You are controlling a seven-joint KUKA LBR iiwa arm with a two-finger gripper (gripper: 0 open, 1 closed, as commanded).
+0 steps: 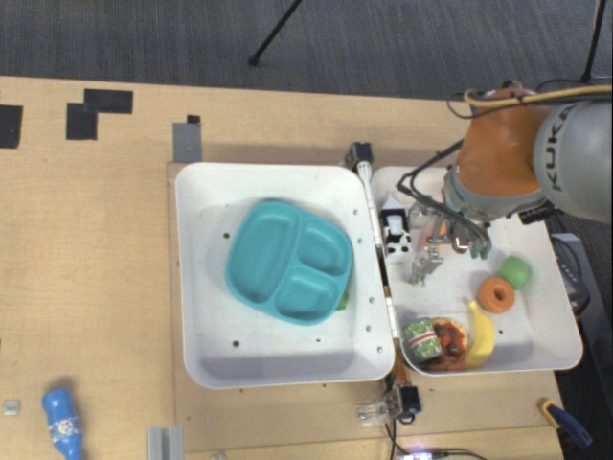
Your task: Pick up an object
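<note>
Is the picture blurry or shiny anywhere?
Camera view: the teal plate is sharp, evenly lit, casting a soft shadow on the left bin; the hand looks slightly smeared; the orange ring and banana are clear, without strong glare.

**Bench and floor around the bins**

The wooden bench (pixel 86 286) is pale. Some black patches (pixel 96 111) lie at its far left part. A blue bottle-like thing (pixel 61 422) lies at the near left corner of the bench. Behind the bench there is a dark grey carpet floor (pixel 144 17), and a thin black rod (pixel 287 15) stands on it at a slant.
</note>
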